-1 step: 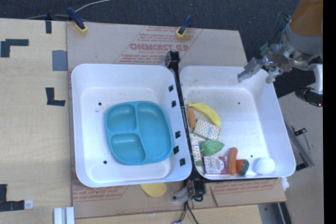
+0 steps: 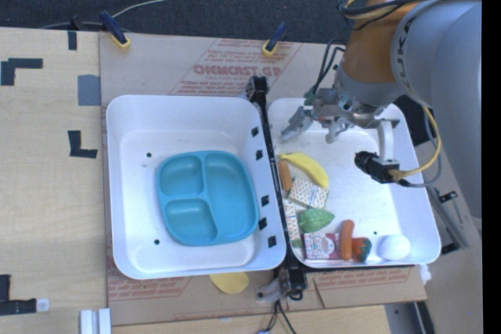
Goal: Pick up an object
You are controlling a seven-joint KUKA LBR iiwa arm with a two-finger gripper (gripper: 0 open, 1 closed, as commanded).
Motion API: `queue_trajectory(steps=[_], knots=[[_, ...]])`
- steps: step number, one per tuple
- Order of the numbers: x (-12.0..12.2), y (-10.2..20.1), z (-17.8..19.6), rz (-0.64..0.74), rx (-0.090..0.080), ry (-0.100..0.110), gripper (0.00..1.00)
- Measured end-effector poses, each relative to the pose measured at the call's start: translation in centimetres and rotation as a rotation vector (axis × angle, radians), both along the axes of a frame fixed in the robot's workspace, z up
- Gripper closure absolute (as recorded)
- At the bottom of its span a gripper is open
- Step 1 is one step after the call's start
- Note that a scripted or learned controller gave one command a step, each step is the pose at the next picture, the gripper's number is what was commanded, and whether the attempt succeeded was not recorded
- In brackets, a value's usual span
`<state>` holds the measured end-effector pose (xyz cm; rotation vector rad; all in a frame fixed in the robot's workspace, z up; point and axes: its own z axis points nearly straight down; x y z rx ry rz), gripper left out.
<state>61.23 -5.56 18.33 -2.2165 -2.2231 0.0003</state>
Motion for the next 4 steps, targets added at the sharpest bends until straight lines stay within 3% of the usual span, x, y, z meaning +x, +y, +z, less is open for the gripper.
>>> queue_trajectory(steps=[1, 2, 3, 4], knots=[[-2.4, 1.9, 0.1, -0.001, -0.001, 0.000, 0.00], [0.2, -0.3, 0.1, -0.002, -0.002, 0.000, 0.00], [-0.6, 1.9, 0.1, -0.001, -0.001, 0.000, 0.00], [-2.4, 1.7, 0.1, -0.002, -0.002, 0.000, 0.00]])
